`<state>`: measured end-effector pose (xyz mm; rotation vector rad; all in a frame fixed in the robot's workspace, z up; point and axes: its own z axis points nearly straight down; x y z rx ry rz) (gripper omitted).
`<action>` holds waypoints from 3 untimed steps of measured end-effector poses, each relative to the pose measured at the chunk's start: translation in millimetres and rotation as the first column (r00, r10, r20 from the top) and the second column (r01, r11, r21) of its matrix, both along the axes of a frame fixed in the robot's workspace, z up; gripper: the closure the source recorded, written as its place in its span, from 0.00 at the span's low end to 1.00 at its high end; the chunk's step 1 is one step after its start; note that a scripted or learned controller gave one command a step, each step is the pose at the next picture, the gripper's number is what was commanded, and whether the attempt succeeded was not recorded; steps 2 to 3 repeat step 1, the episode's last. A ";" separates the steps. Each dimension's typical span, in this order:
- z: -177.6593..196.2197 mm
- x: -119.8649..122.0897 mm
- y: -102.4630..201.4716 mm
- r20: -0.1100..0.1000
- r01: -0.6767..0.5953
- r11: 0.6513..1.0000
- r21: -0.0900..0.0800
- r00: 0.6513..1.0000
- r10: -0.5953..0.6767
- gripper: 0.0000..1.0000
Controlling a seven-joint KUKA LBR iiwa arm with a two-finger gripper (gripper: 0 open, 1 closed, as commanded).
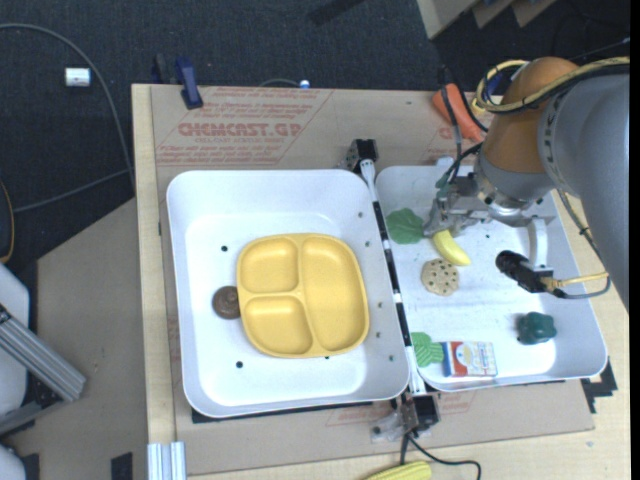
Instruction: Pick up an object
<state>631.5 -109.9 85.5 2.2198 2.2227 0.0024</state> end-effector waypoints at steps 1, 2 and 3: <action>100.8 -11.2 82.7 0.002 -0.001 1.000 0.001 1.000 0.001 1.00; 100.8 -11.2 82.7 0.002 -0.001 1.000 0.001 1.000 0.001 1.00; 100.8 -11.2 82.7 0.002 -0.001 1.000 0.001 1.000 0.001 1.00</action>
